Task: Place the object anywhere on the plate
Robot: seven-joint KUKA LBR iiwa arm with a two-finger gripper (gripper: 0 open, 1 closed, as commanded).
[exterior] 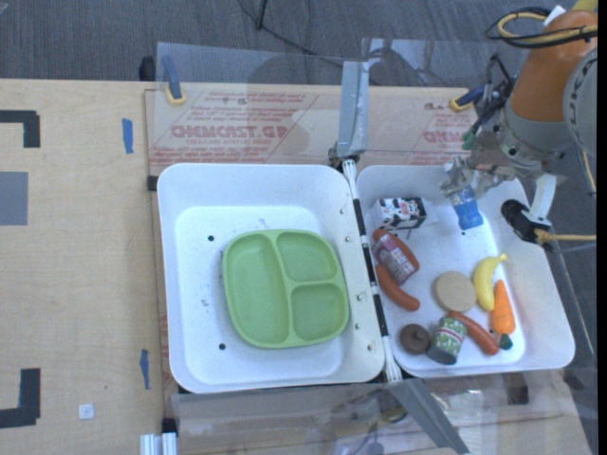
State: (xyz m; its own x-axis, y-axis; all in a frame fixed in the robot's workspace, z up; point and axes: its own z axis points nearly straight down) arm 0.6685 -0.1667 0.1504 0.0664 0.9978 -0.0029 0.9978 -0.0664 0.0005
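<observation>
The green plate (285, 288) with three compartments lies in the left white bin (180, 207), a little toward the front, and nothing lies on it. The right white bin (555, 335) holds all the toy food. Near its back there is a small black-and-white carton (401, 211), and in front of it a brown bottle-like item (395, 256) lies tilted, touching a red sausage (398, 290) close to the wall between the bins. Toward the front lie a dark brown round piece (414, 338), a green can (448, 339) leaning beside it, and a tan round cookie (455, 292). On the right side a yellow banana (487, 281) lies beside an orange carrot (503, 309), and another long orange-red piece (474, 334) lies in front of the cookie. The gripper (467, 195) hangs over the back part of the right bin, below the arm's orange band (550, 74). A small blue object (469, 213) is seen directly under the gripper tips, but I cannot tell if the fingers are clamped on it or if it is only lying on the bin floor below them. The blue object is well apart from the plate.
</observation>
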